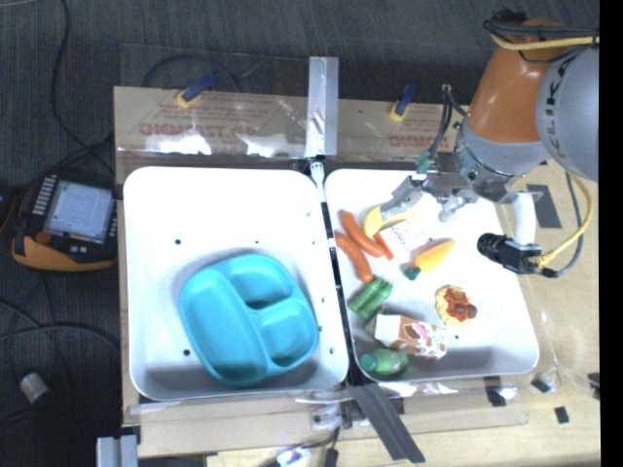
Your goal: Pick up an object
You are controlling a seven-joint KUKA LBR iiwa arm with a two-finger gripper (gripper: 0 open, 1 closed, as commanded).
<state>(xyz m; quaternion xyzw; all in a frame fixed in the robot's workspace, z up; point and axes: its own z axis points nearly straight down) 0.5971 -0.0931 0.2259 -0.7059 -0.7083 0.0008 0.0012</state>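
Observation:
The right bin (506, 261) holds several toy foods: two orange carrots (356, 245), a yellow banana (374, 221) beside a white packet (404, 232), an orange carrot with a green tip (432, 254), a pizza piece (455, 305), a green cucumber (370, 296), a red and white carton (415, 335) and a green pepper (384, 363). My gripper (426, 205) hangs over the bin's back part, just above the white packet and the tipped carrot. Its fingers are spread open and nothing sits between them.
A blue divided tray (249, 316) lies in the left bin (165, 212). A metal divider (329, 261) separates the bins. A black cable and connector (506, 248) hang at the right by the arm. A handheld pendant (68, 220) rests left of the bench.

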